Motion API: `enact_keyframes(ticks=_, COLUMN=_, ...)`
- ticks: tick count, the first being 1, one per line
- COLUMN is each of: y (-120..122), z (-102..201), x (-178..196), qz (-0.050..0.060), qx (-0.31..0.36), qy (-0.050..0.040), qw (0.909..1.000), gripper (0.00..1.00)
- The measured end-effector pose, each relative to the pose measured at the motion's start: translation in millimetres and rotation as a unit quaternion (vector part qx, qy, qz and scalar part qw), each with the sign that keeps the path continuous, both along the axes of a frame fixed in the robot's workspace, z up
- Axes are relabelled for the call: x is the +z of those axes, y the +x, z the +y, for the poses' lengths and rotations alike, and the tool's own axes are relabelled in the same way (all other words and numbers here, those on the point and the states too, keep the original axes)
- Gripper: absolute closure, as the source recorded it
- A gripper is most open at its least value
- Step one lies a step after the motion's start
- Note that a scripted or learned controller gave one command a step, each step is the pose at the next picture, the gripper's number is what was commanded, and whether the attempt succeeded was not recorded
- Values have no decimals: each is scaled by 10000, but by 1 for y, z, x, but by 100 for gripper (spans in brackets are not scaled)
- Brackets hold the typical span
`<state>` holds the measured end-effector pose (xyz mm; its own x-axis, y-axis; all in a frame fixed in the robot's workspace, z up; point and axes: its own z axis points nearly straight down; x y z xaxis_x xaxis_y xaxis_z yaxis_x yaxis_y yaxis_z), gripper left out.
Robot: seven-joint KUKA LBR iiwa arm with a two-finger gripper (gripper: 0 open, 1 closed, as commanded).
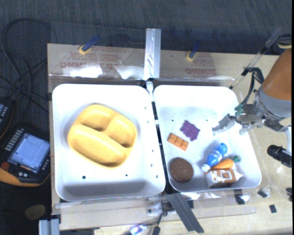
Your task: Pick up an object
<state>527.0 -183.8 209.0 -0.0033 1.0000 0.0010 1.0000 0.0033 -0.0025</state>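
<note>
The right bin holds several small items. A purple piece and an orange cracker lie near its middle. A round brown cookie sits at the front. A blue bottle, an orange carrot and a small carton crowd the front right corner. My gripper hovers over the bin's right side, above and right of the bottle. Its fingers stand apart, open, with nothing between them.
A big yellow bread-shaped toy fills much of the left bin. A metal divider separates the bins. A handheld pendant and cables lie on the floor to the left.
</note>
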Motion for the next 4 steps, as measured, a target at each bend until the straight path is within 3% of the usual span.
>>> enact_keyframes(ticks=1, y=-3, z=-27, x=-111, qz=-29, qx=-771, qy=47, qw=9970, gripper=0)
enact_keyframes(ticks=2, y=-12, z=-23, x=-114, qz=-142, qx=-414, qy=-15, qw=9990, gripper=0)
enact_keyframes(ticks=3, y=-13, z=-25, x=-108, qz=-126, qx=-426, qy=-34, qw=9990, gripper=100)
enact_keyframes(ticks=4, y=-13, z=-23, x=-108, qz=-114, qx=-413, qy=-20, qw=9991, gripper=0)
